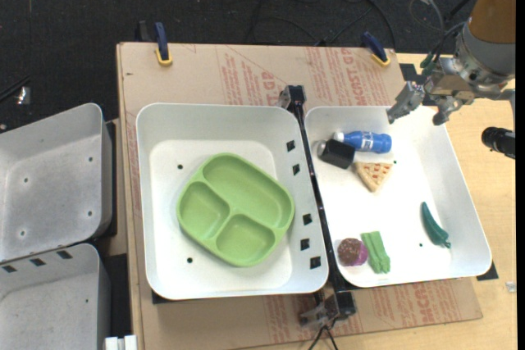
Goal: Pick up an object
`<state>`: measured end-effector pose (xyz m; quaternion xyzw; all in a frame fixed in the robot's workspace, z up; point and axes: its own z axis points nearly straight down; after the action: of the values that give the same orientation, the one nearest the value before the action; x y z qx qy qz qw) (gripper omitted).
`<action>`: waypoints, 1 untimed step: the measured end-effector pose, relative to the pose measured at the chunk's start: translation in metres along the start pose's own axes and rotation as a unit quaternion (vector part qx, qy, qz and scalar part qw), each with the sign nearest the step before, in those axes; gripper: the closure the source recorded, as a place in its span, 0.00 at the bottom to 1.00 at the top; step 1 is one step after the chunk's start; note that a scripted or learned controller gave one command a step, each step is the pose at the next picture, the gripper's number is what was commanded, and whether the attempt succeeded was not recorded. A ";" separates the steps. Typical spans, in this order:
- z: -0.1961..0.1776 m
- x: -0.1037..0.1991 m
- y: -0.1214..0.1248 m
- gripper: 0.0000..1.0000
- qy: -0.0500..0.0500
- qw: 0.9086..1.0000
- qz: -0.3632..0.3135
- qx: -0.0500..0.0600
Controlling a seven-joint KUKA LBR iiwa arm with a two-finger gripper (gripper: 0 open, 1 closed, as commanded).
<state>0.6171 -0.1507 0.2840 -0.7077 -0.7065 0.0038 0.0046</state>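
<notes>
Approach step: gripper [420,104], fingers apart and holding nothing, hovers above-right of the blue bottle [367,142]; next, descend and close.

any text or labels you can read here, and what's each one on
Red stamped lettering repeats across the board under the bins, running diagonally and partly upside down; too blurred to read with confidence.
The blue bottle in the right bin has a white end; no legible label.
No print can be made out on the green divided plate in the left bin.
</notes>
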 end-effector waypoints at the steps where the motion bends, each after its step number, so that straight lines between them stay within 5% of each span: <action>1: -0.007 0.000 0.002 0.00 -0.001 1.000 -0.001 -0.006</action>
<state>0.6189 -0.1503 0.2911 -0.7069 -0.7073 0.0004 -0.0002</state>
